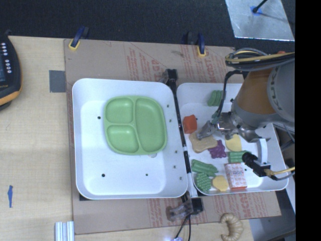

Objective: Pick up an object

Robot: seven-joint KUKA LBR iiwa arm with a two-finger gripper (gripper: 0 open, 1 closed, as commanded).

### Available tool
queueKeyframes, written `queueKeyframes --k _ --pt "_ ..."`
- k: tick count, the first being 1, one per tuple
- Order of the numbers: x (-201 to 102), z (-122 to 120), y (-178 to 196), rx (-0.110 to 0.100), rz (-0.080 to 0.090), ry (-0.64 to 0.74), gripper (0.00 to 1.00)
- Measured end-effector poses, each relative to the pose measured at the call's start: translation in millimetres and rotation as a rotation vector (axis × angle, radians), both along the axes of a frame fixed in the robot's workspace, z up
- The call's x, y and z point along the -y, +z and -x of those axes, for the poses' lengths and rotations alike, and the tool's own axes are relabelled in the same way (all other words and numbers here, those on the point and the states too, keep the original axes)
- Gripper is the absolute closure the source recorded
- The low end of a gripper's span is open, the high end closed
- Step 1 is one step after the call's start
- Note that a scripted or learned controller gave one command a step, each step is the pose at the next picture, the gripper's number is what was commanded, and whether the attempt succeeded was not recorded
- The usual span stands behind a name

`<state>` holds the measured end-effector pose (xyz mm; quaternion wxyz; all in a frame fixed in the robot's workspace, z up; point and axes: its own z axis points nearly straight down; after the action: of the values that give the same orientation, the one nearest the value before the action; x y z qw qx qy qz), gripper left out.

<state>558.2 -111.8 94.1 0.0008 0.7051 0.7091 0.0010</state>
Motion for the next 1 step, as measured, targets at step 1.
queueKeyframes --k 1 --pt "13.1 27.4 0.2 0.000 0.000 -0.002 0.00"
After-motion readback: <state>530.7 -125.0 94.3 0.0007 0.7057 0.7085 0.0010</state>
